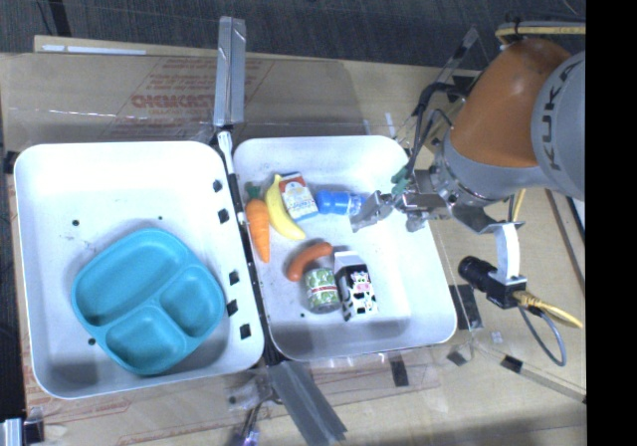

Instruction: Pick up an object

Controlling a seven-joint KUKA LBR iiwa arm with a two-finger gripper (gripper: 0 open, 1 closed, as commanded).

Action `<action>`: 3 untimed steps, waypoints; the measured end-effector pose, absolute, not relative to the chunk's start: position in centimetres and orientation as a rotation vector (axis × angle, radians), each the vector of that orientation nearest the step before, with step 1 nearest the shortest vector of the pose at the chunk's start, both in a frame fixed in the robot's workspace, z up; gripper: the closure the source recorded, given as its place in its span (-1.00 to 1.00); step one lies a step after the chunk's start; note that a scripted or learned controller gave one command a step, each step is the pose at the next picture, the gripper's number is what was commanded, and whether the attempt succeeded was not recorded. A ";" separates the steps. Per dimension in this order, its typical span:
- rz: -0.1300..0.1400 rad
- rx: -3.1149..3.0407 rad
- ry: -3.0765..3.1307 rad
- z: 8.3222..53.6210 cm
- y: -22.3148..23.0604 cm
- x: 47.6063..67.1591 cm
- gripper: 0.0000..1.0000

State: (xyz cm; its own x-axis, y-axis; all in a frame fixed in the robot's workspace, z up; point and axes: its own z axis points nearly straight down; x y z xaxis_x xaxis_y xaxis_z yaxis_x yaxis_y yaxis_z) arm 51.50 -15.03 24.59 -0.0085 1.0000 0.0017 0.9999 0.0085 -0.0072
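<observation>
The right bin (418,315) holds a carrot (259,225), a banana (282,215), a small red-and-white carton (296,197), a blue bottle (338,202), a sausage-shaped red toy (310,258), a green can (320,289) and a black-and-white cow-patterned box (357,293). My gripper (383,208) hangs over the right part of this bin, just right of the blue bottle. Nothing shows between its fingers.
The left bin (60,175) holds a blue three-compartment plate (149,300). A metal divider post (230,76) stands between the bins at the back. The arm's orange band (508,106) and cables lie over the bench to the right.
</observation>
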 end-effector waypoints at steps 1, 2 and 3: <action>0.005 -2.248 -2.186 12.8 -18.0 47.5 -1.00; -0.002 -2.172 -2.274 9.4 -13.4 47.8 -1.00; -0.001 -2.168 -2.280 10.4 -13.4 47.9 1.00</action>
State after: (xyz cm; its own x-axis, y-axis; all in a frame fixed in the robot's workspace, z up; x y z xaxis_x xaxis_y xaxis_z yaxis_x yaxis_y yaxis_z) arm 47.90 -13.45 10.42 -0.0502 0.9987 -0.0026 0.9987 0.0503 0.0034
